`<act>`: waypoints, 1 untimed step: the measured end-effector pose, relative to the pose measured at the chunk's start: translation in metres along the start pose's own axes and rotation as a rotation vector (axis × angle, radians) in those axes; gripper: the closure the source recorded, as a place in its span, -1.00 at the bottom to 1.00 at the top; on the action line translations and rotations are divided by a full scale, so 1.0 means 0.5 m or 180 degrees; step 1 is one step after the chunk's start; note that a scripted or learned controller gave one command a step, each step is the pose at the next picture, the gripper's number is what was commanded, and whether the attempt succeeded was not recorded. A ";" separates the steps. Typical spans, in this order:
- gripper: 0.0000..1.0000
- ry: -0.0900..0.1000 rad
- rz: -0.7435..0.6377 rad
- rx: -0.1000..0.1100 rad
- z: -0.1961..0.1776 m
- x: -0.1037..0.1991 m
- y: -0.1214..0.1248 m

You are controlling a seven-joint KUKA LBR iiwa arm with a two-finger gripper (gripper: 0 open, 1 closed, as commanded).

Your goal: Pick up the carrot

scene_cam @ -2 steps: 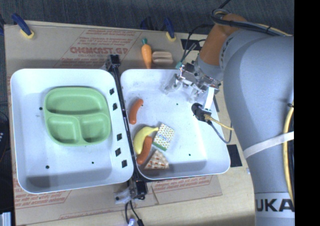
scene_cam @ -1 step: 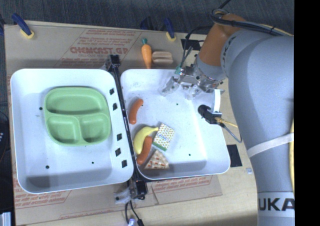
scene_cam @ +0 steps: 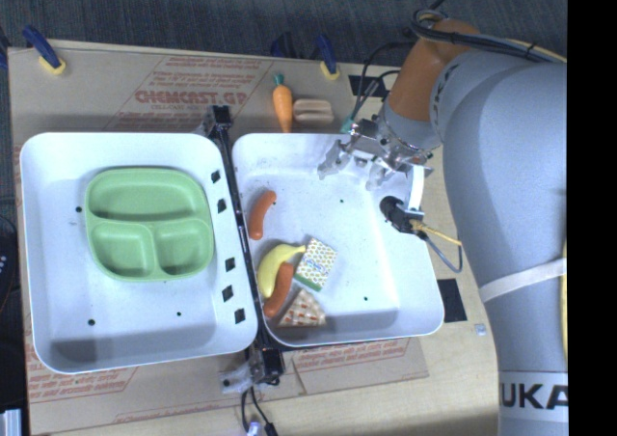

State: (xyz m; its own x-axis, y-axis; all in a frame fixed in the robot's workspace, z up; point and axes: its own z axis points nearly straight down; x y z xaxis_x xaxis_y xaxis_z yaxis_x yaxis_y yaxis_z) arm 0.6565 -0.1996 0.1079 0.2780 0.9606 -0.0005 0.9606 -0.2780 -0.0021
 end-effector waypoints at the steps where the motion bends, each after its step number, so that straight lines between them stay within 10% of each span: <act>1: -1.00 0.0002 0.0142 0.0013 0.017 0.006 -0.003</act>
